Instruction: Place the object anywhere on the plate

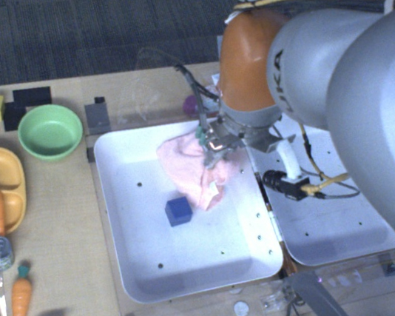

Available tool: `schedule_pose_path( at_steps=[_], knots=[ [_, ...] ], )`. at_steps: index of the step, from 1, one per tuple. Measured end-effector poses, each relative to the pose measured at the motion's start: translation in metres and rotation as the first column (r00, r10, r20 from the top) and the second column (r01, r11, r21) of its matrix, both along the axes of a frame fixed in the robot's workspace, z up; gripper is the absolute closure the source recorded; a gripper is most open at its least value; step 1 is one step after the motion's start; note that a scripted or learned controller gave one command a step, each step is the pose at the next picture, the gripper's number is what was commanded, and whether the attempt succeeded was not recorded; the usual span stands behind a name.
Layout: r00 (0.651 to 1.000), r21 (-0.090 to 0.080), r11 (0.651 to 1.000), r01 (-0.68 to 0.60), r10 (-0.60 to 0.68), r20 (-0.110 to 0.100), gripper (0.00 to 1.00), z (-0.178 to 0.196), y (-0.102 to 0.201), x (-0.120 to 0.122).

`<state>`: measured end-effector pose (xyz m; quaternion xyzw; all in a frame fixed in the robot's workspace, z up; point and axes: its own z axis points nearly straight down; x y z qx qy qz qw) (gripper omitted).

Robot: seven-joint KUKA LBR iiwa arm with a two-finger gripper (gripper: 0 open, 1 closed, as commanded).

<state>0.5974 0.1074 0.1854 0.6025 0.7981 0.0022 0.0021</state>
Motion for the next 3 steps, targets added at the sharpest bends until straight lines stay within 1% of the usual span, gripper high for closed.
schedule_pose_path(
  at_steps=[1, 2, 3],
  knots=[
    [0.998, 0.001, 0.998, -0.07, 0.07, -0.002, 1.0, -0.001, 0.064, -0.03],
    [0.998, 0.0, 0.998, -0.07, 0.07, -0.002, 0.0, -0.001, 0.064, -0.03],
    [0.944, -0.007, 0.944, -0.329, 0.329, 0.036, 0.0, -0.086, 0.109, -0.055]
  ],
)
